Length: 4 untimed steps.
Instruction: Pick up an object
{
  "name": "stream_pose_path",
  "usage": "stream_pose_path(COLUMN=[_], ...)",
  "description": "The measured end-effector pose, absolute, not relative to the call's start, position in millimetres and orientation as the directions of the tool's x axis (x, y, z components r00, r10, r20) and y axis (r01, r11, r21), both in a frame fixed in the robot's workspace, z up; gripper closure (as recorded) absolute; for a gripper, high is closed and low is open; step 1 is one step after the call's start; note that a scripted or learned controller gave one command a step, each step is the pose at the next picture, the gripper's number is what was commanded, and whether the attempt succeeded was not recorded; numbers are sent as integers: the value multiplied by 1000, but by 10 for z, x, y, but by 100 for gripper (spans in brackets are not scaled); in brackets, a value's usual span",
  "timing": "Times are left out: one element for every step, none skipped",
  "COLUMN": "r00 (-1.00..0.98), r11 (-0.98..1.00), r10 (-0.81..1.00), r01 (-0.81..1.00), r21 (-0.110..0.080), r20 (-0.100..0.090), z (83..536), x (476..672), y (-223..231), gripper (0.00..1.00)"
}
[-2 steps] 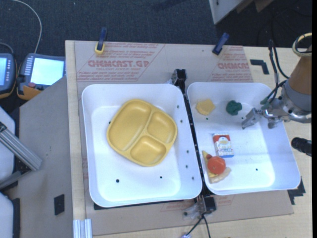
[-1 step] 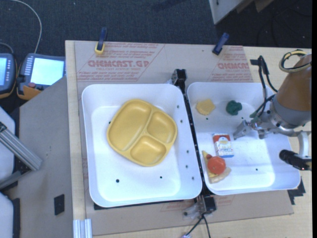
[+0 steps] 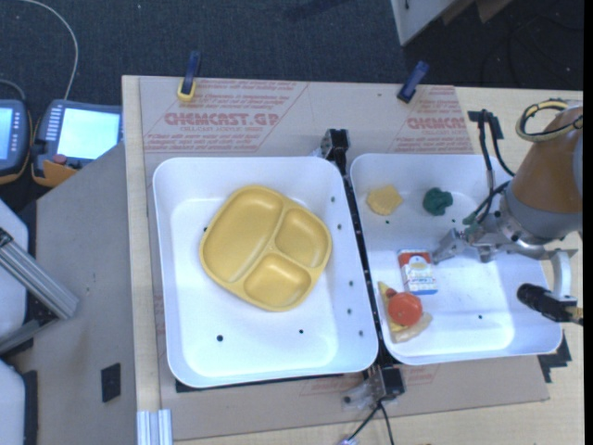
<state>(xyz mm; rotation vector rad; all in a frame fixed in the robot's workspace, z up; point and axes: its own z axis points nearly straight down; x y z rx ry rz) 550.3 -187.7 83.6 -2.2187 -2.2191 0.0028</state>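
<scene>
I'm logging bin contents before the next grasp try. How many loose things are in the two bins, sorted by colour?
Yellow: 2, the divided plate in the left bin and a small yellow piece in the right bin
Green: 1, a small green item
Red and white: 1, a small carton
Red-orange: 1, a round item
Total: 5

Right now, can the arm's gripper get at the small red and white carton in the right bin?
Probably yes: the gripper hovers just beside the carton, nothing lies between them.
</scene>
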Motion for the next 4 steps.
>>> stream_pose_path(r00=[0, 0, -1, -1], r11=[0, 0, 1, 1], r10=[1000, 1000, 1000, 1000], r01=[1000, 1000, 1000, 1000], r21=[0, 4, 6, 7], r20=[0, -2, -3, -3], z=[951, 1384, 1823, 2259], x=[5511, 5481, 5528, 5535], y=[-1880, -1879, -1906, -1941], gripper=[100, 100, 100, 100])
